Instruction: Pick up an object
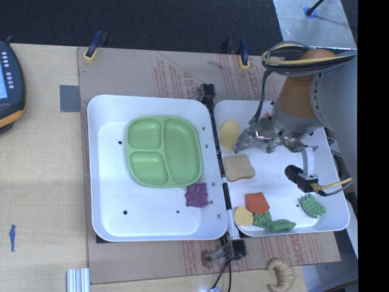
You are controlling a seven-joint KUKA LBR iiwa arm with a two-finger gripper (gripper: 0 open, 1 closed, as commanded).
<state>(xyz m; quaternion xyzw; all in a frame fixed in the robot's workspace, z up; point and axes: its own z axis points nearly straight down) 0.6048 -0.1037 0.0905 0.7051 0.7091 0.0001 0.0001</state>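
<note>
Camera view from above the bench has the gripper low inside the right bin, near its far-left corner, with the grey arm reaching over the bin's right edge. Whether the claw is released or clenched cannot be told from this angle, and nothing is visibly caught in it. A pale yellow piece lies just beside the gripper, against the bin's left edge, and a toast slice sits a little nearer along the same edge. Toward the near edge lie a red block, a round yellow disc in the near-left corner, and green pods touching the block. A leafy green piece rests by the near-right corner. In the left bin, a green divided plate sits toward the far edge, and a purple lump lies near the right edge, just beside the plate.
</note>
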